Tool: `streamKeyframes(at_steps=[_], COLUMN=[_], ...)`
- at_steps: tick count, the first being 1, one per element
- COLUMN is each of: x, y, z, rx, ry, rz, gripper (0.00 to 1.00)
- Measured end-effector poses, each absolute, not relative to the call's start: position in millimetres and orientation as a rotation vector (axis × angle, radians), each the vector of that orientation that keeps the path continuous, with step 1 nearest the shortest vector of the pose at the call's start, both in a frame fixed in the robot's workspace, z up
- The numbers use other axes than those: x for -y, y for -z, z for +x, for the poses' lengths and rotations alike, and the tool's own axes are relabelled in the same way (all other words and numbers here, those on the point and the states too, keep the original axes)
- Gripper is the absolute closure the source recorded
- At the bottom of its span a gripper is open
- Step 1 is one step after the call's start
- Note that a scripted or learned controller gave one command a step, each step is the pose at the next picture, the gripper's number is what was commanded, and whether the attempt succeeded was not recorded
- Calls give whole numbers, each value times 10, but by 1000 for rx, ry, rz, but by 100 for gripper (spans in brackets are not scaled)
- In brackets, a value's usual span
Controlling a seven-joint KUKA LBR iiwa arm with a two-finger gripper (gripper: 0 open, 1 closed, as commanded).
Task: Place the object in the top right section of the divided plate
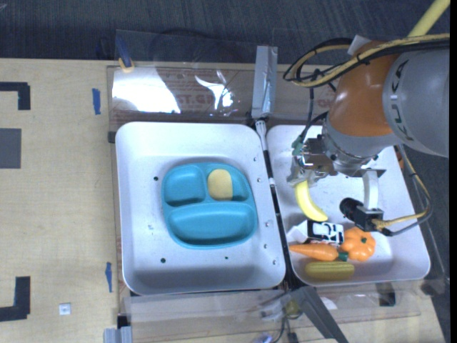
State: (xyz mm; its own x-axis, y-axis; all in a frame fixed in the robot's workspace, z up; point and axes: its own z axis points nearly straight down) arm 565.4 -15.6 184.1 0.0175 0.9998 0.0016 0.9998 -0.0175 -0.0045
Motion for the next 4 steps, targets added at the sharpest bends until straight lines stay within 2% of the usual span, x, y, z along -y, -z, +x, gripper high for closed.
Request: streamKeyframes(at_steps=[1, 2, 3, 4], x=[-198, -190, 63, 355], y=[-1845, -1848, -1852, -1855], z=[5945, 5946, 5971, 5781], rx=[2556, 2555, 2773, 2996], ry=[3, 3, 1, 1], rz=[-1831, -1833, -1482, -947], gripper=[100, 0, 0, 0])
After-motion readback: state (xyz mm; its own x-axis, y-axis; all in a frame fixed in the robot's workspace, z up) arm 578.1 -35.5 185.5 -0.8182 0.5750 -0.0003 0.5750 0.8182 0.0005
